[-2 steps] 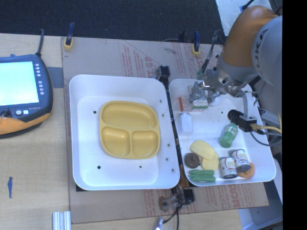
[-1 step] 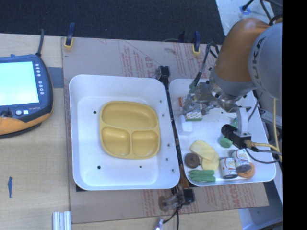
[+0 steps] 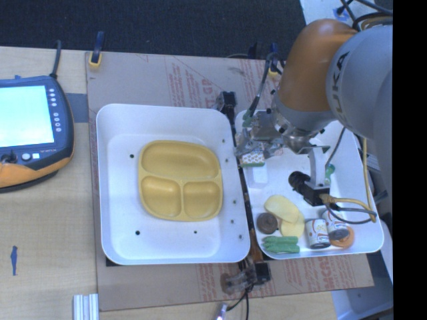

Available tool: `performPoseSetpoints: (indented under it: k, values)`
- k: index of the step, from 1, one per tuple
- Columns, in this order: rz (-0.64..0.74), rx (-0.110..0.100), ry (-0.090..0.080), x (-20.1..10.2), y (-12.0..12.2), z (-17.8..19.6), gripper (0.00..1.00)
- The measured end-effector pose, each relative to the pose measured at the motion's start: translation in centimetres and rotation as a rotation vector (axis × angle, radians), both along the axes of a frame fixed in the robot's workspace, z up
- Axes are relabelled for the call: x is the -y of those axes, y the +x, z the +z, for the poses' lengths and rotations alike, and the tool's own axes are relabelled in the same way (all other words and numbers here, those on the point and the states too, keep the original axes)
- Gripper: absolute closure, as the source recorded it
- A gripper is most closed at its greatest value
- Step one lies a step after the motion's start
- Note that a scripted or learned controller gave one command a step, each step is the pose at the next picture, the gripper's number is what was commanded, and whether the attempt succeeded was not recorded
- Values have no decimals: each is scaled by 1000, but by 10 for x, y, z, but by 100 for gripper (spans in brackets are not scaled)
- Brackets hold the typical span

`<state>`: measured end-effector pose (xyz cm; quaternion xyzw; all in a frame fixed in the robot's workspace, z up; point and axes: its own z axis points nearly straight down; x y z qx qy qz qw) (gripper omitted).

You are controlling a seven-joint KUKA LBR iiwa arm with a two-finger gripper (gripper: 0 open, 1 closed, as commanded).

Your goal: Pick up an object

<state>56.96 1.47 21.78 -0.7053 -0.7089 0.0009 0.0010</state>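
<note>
1. Worktop: carries two bins and a screen pendant, the pendant far left of the jaws.
2. Arm: reaches in from the right, and its wrist hangs over the right bin.
3. Left bin: just left of the jaws. It holds a yellow tray with three compartments, lying flat, left of and slightly below the jaws.
4. Jaws: low over the right bin's left edge, close to the wall shared with the left bin. Whether they are spread or pressed together cannot be told, and no item is seen between them.
5. Pickable items, all in the right bin, below and right of the jaws:
   - pale yellow lump, nearest
   - can, further right
   - green piece, at the front wall
   - brown disc, touching the lump's left side
</note>
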Motion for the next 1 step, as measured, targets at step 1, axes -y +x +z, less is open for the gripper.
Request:
performPoseSetpoints:
  k: [1]
  values:
    - [1,-2,-1,-39,-12,-26,100]
